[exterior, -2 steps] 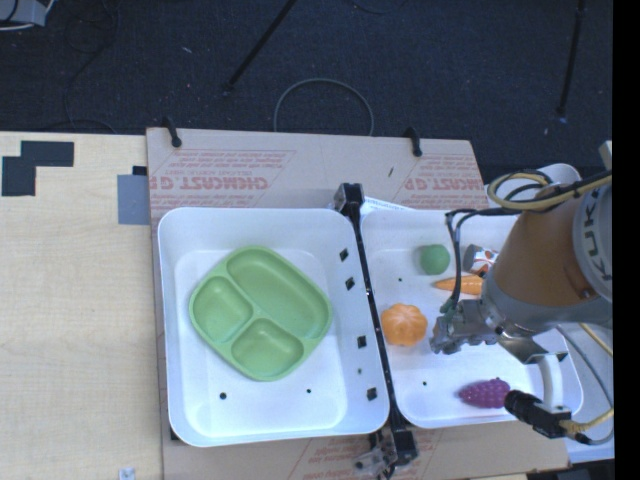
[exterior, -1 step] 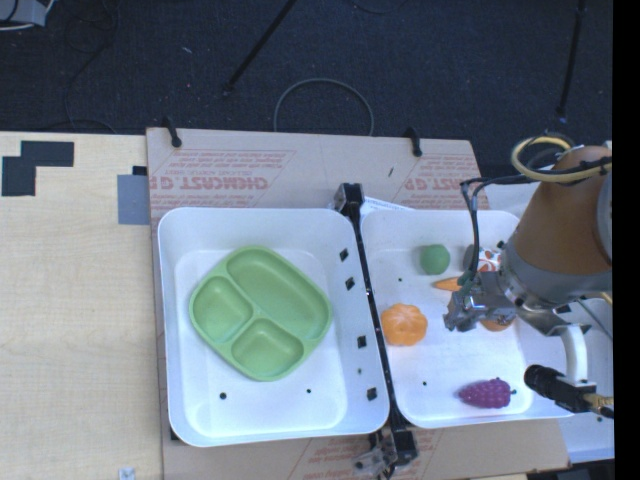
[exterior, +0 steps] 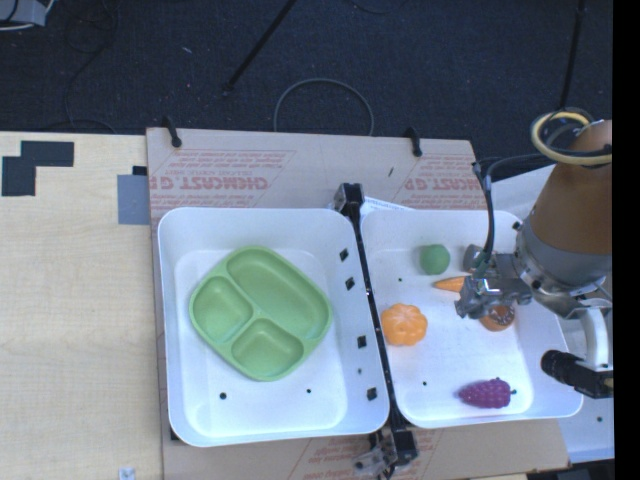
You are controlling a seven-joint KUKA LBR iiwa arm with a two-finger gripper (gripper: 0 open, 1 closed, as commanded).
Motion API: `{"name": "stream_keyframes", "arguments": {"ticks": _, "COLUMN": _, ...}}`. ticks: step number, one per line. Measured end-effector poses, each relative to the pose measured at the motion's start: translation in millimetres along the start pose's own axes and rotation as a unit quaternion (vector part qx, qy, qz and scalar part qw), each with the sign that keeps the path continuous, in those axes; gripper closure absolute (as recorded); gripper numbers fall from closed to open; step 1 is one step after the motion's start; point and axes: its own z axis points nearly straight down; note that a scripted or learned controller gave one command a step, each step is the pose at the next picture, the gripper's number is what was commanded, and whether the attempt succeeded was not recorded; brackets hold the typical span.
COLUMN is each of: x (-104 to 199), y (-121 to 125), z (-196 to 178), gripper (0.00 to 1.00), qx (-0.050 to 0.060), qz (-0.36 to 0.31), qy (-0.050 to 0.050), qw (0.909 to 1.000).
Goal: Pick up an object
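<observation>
On the pale wooden bench [exterior: 70, 318] — two white bins [exterior: 190, 268], dark carpet [exterior: 300, 48] beyond.

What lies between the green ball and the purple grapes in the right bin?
In the camera view, mostly bare white bin floor lies between the green ball and the purple grapes. The small orange carrot sits just below the ball, beside that line.

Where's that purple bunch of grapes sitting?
The purple grapes lie in the right bin, near its front edge, below the orange fruit and the gripper.
</observation>
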Motion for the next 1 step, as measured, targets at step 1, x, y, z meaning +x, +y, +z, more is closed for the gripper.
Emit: {"name": "stream_keyframes", "arguments": {"ticks": 1, "x": 53.3, "y": -5.9, "z": 13.0, "gripper": 1.00, "qx": 0.003, "qz": -0.002, "qy": 0.001, "qw": 1.0000}}
